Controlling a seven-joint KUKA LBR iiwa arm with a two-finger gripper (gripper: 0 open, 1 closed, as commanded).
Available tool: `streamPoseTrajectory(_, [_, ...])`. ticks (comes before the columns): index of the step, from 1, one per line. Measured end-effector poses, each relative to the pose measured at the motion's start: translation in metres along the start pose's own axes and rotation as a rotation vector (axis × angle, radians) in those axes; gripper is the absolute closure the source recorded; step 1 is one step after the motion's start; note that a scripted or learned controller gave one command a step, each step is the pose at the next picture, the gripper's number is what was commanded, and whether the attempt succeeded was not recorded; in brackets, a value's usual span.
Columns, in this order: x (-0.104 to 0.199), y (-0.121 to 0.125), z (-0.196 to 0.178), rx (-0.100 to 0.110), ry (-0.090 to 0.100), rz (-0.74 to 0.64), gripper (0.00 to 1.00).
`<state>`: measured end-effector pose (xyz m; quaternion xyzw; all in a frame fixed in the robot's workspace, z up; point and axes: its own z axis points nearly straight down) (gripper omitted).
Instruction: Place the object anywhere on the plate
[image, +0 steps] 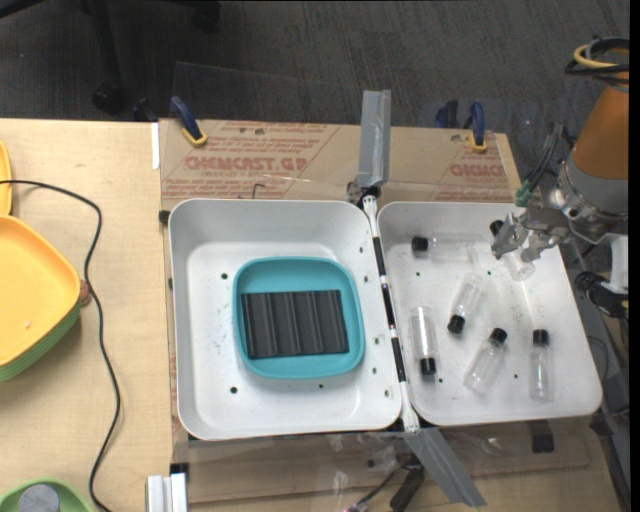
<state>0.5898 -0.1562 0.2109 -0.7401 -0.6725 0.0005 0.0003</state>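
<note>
Two white bins are sitting side by side on cardboard, the left bin (190, 300) bearing a teal plate (297, 318). The gripper (520, 243) is hovering over the right bin's (570, 395) upper right corner, its grip unreadable. Clear vials (465, 305) are lying scattered below it.

Arm (603, 150): grey casing with a broad orange band above the wrist. Gripper (517, 243): pale metallic grey, small and angular. Looped yellow and black cables (598, 55) sat at twelve o'clock of the band.

Bright even overhead light, soft shadows, sharp focus
</note>
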Motion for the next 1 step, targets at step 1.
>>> streamPoseTrajectory(1, [-0.0001, 0.0, 0.0, 0.0, 0.0, 0.0, 0.0])
